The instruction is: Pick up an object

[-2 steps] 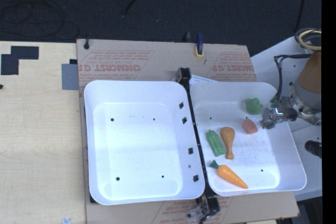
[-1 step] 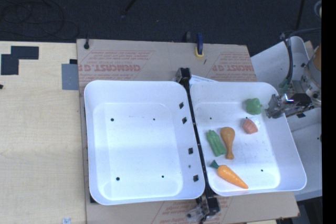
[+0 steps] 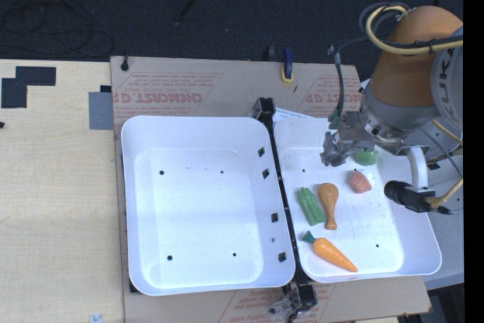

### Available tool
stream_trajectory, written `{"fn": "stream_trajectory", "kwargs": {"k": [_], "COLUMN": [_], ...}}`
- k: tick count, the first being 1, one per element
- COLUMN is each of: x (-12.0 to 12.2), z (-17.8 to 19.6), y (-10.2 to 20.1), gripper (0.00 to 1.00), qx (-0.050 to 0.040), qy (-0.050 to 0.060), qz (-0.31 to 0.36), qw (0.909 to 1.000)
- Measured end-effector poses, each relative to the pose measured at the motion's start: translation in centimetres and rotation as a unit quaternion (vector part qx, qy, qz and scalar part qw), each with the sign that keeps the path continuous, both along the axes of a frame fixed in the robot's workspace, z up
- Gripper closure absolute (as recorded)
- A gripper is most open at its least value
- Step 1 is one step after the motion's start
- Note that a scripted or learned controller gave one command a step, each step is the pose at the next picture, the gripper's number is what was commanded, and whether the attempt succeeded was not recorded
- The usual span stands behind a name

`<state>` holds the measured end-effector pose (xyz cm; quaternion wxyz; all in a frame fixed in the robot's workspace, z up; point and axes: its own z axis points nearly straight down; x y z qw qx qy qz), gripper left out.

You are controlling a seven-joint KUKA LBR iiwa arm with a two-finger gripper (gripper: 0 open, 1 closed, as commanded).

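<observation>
The gripper (image 3: 338, 150) hangs low over the far part of the right bin (image 3: 423, 257), and I cannot tell whether it is parted or closed, since the dark metal blurs together at this slant. Nothing shows held in it. Taking the chicken drumstick (image 3: 328, 203) as the landmark: a green ball (image 3: 367, 156) sits beyond it toward the arm, just beside the gripper and partly hidden by it; a pink piece (image 3: 360, 181) lies just to its right; a green pod (image 3: 309, 206) lies alongside its left, nearly touching; a carrot (image 3: 331, 253) lies nearer the camera, apart from it. All 5 toys are loose in the bin. The likely trouble is the ball: it seems off to the gripper's side, so a descent could nudge it rolling away rather than trap it.
</observation>
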<state>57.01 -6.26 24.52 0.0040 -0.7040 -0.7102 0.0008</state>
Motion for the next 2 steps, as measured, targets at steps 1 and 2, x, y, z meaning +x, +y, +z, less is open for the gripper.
{"fn": "stream_trajectory", "kwargs": {"k": [1, 2], "x": [-0.1, -9.7], "z": [1.3, 2.7], "y": [-0.6, -3.2], "gripper": [1.00, 1.00], "qx": [-0.0021, -0.0020], "qy": [-0.001, 0.000], "qz": [-0.004, -0.007], "qw": [1.0000, 1.0000]}}
